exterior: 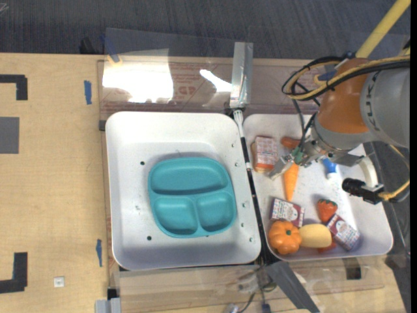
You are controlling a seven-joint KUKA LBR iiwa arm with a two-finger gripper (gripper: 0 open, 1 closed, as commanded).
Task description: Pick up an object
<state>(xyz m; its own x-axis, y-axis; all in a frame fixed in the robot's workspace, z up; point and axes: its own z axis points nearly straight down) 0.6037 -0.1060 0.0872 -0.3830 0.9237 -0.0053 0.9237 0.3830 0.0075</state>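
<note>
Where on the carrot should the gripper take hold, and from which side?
Judging by its pose, grip the carrot across its thick upper end, coming straight down. It lies flat, tapering toward the view's bottom; the box sits near its tip.

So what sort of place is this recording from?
Probably a robotics lab bench for pick trials: two white bins side by side, toy food such as a carrot and pumpkin, and a grey arm reaching in.
</note>
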